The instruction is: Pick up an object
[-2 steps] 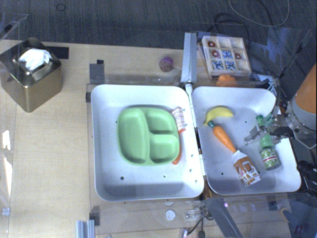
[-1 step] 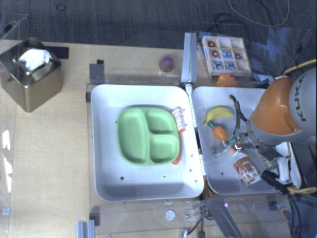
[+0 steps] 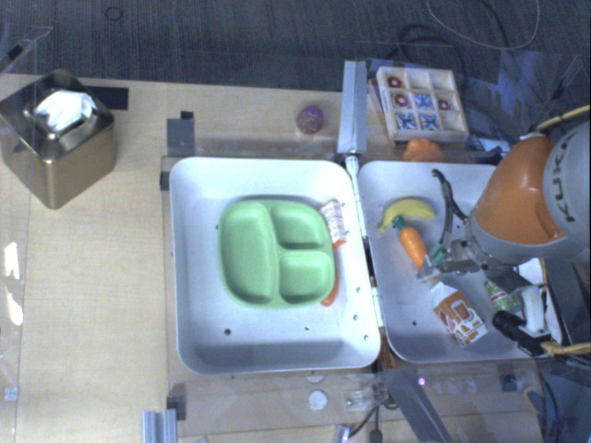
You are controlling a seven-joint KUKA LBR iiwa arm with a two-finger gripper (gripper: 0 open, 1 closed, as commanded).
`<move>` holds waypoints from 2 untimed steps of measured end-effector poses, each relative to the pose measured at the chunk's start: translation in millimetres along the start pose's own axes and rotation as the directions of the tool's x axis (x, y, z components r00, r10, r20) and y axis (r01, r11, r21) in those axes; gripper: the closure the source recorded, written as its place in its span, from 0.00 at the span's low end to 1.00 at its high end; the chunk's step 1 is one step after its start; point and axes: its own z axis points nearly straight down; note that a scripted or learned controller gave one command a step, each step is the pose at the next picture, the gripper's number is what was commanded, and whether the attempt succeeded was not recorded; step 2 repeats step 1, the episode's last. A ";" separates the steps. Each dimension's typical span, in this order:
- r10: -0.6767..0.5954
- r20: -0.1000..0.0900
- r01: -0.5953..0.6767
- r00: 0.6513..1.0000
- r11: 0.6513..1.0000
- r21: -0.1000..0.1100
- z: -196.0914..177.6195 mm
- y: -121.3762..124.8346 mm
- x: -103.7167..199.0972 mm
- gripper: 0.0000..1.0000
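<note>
Objects for picking lie in the right bin (image 3: 406, 340), beneath the arm (image 3: 526, 206) reaching in from the right.

Largest is the left bin (image 3: 199, 340), bearing a green divided tray (image 3: 268, 252) with a small wrapped packet (image 3: 333, 220) at its right edge. The right bin holds a banana (image 3: 411, 211), a carrot (image 3: 412, 245) just below it, an orange-and-white carton (image 3: 461, 316) nearer the front, and a small bottle (image 3: 500, 293) partly hidden by the arm. The gripper (image 3: 446, 262) hangs just right of the carrot, above the carton; I cannot tell whether its fingers are spread or closed, and nothing is visibly between them.
</note>
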 end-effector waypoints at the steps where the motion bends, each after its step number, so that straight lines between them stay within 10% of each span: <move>1: -0.003 -0.010 0.003 1.000 1.000 0.019 -81.1 53.6 47.1 1.00; 2: -0.003 -0.010 0.003 1.000 1.000 0.019 -81.1 53.6 47.1 1.00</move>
